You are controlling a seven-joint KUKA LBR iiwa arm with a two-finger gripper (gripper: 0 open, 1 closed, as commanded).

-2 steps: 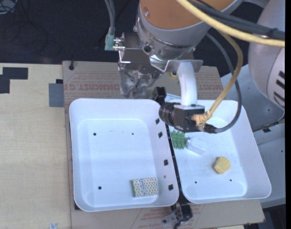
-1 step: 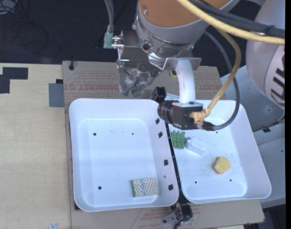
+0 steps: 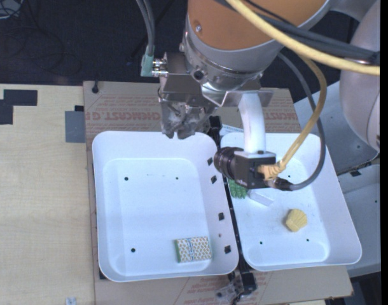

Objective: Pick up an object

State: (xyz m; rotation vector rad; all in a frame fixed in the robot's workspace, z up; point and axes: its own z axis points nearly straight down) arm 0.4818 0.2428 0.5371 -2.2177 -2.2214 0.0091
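There are two white bins: the left bin (image 3: 111,170) and the right bin (image 3: 334,234), standing side by side and touching along their inner edges.

In the left bin I count one object, a small patterned pad (image 3: 193,249) with a green edge, lying near the bin's 5 o'clock corner.

In the right bin I count two objects: one yellow ridged piece (image 3: 296,220) at about 5 o'clock from the bin's middle, and one green piece (image 3: 237,189) at about 9 o'clock, partly hidden under the arm's hardware, so its full shape I cannot tell.

That makes three loose objects in all.

There is one arm (image 3: 245,24), with one gripper (image 3: 181,124).
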